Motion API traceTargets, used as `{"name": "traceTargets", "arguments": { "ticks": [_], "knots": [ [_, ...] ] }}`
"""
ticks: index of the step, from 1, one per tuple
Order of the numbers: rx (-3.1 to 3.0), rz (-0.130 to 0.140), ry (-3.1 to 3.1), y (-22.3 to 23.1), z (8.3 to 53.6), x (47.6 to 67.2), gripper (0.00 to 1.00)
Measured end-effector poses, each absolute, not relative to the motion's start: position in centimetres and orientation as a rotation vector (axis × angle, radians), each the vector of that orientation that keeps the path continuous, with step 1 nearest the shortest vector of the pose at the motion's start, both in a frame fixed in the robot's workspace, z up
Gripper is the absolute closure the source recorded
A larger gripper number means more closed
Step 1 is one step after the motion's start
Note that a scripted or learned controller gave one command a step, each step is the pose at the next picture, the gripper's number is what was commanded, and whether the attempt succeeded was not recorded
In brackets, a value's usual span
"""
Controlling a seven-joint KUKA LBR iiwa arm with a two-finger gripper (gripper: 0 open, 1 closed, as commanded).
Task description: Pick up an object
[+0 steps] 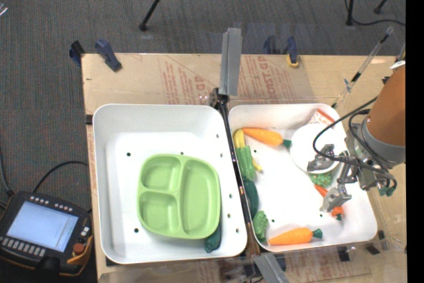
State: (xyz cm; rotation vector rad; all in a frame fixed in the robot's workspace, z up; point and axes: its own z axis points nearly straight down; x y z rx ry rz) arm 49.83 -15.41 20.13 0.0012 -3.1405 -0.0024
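My gripper [329, 180] hangs over the right side of the right bin [291, 113], its two fingers apart and nothing gripped. One fingertip [322, 162] sits by the edge of a white plate [311, 141]; the other fingertip [334, 199] is nearer the bin's front. Between them lies a small green pea-like piece [321, 177] beside a thin orange piece [320, 190]. A small orange-red piece [337, 211] lies just past the lower finger. Carrots lie at the back [265, 136] and the front [291, 235] of this bin.
Along the right bin's left wall lie a banana [238, 138], a cucumber [246, 162], a dark green vegetable [252, 195] and broccoli [260, 223]. The left bin [112, 136] holds a green divided plate [179, 195] and a dark teal object [212, 243]. Cables trail off the wrist.
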Motion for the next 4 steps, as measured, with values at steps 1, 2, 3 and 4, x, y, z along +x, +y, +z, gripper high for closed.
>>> {"name": "traceTargets", "arguments": {
  "ticks": [1, 2, 3, 4],
  "knots": [
    [0.057, -0.003, -3.14, -18.4, 8.6, 55.7, 0.0],
    [0.146, -0.002, -3.138, -21.1, 8.7, 52.3, 0.0],
    [0.123, -0.001, -3.142, -21.2, 8.8, 53.0, 0.0],
    [0.039, -0.002, -3.143, -20.3, 8.7, 53.9, 0.0]
  ]
}}
